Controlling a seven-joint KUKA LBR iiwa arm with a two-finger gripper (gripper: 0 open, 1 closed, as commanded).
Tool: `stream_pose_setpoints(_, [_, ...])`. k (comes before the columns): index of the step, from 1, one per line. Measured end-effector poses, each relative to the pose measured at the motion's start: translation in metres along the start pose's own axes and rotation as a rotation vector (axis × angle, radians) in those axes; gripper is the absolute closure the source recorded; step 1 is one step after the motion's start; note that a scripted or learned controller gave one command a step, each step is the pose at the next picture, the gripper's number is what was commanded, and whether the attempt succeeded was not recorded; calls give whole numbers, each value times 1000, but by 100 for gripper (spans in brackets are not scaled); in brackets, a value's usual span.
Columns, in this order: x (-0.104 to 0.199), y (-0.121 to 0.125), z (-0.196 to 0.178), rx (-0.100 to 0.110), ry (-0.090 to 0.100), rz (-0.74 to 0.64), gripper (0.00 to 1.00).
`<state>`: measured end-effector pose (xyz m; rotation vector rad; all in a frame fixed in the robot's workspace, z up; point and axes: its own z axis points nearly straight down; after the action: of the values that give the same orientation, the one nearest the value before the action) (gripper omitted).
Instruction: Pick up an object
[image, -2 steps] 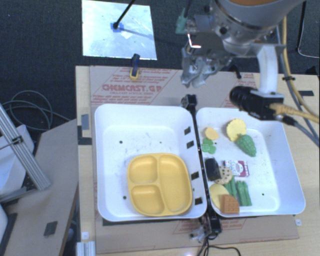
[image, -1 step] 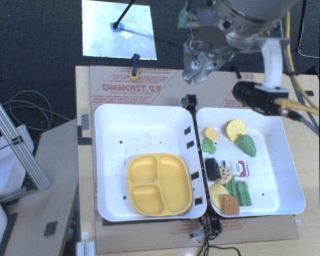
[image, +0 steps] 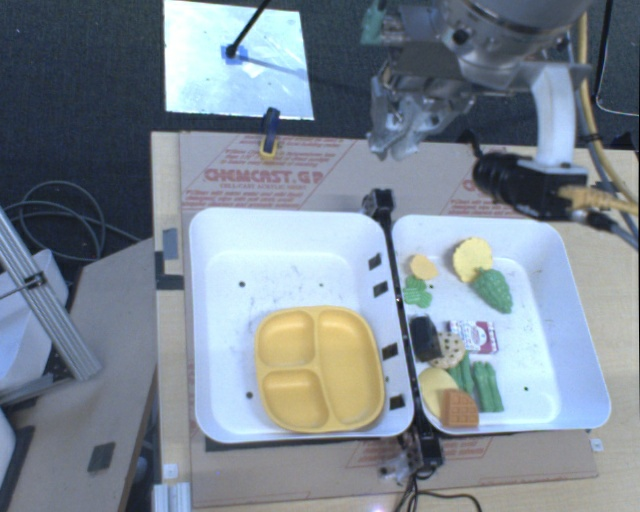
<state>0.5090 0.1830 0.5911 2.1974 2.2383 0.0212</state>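
A yellow tray (image: 320, 368) is lying in the left bin (image: 215, 240). Right of that tray, small toy foods are sitting in the right bin (image: 575, 300); the green pickle (image: 492, 289) is looking light, stiff and easiest pinched across its middle. The gripper (image: 398, 140) is hovering above both bins, carrying nothing.
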Motion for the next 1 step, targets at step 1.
stream_pose_setpoints(1, [0, 0, -11, -2, 1, -2, 100])
